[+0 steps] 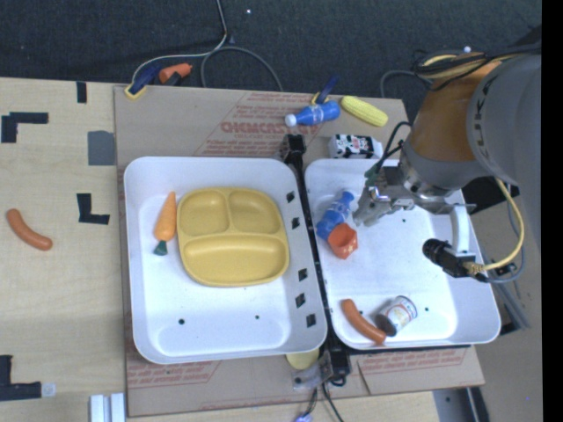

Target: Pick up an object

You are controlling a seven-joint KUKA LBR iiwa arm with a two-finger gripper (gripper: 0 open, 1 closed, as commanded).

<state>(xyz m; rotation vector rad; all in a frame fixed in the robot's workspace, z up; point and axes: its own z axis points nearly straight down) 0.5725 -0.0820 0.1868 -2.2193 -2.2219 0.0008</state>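
In the right bin [440, 323], a blue bottle [334, 213] lies near the left wall, with a red-orange block [344, 241] touching its lower end. Near the bin's front edge lie a red sausage [361, 321] and a small silver can [399, 313]. My gripper [373, 202] hangs over the upper middle of the right bin, just right of the blue bottle. Nothing shows between it and the bottle.
The left bin [220, 332] holds a yellow divided plate [233, 236] and a carrot [165, 218]. Behind the bins lie a blue toy [313, 115], a yellow corn cob [363, 110] and a black-and-white item [354, 146]. A sausage [28, 229] lies on the bench at the far left.
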